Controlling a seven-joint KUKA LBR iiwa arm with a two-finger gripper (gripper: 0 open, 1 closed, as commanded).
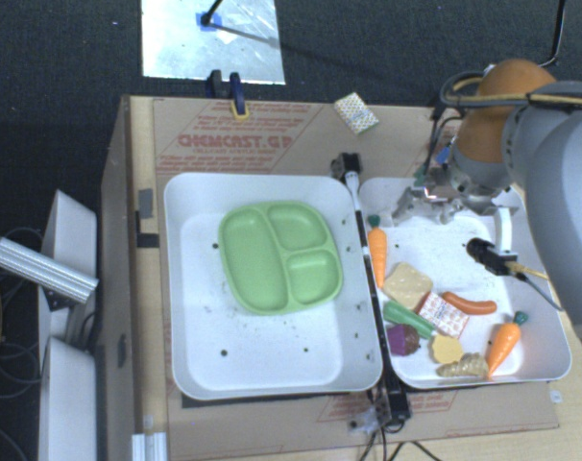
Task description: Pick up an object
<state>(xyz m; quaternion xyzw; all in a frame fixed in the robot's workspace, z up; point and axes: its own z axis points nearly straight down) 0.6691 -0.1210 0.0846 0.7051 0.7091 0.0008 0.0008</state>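
Observation:
My gripper [425, 209] hangs over the back of the right bin [550, 353], open, with nothing between its fingers. In front of it, the bin holds several toy foods. An orange carrot [377, 253] lies along the left wall. A tan bread slice [407, 284], a green pod [406, 317] and a purple piece [401, 339] sit nearby. A red sausage [469, 304], a red-and-white packet [443, 315], a second carrot [503, 344], a yellow piece [448, 351] and a tan lumpy piece [464, 365] lie toward the front.
The left bin [195, 353] holds a green divided plate [277, 257]. A small patterned block [355, 112] lies on the cardboard behind the bins. The grey arm [560, 161] fills the right side above the right bin.

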